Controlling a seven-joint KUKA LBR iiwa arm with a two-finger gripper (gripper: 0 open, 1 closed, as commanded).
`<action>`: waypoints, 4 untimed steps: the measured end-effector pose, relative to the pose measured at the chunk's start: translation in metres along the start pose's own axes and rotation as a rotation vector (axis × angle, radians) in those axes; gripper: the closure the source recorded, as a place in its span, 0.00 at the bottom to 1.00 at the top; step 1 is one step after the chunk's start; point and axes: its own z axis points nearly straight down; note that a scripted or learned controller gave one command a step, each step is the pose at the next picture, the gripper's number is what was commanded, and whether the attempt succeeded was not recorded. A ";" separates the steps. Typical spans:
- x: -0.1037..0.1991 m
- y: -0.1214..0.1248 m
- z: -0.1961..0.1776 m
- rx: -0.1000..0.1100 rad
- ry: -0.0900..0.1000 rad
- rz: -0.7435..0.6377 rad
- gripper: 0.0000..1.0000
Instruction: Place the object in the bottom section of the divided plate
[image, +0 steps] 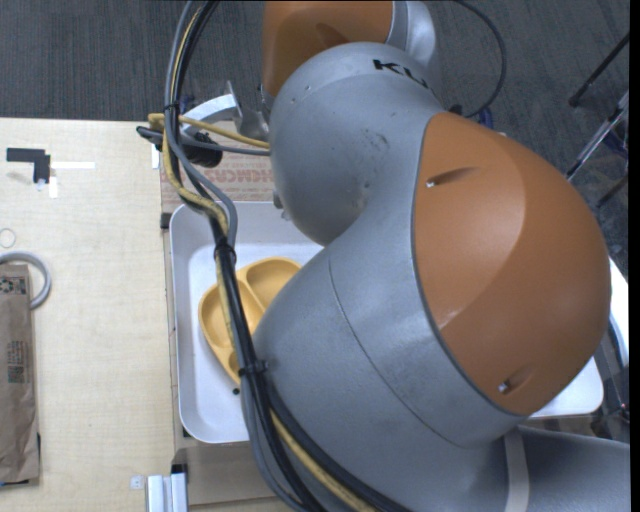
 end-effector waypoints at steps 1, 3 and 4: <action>-0.002 -0.001 0.076 -0.001 -0.004 0.004 1.00; 0.002 0.000 -0.041 0.000 -0.001 -0.018 1.00; -0.004 -0.002 0.168 -0.001 -0.004 -0.047 1.00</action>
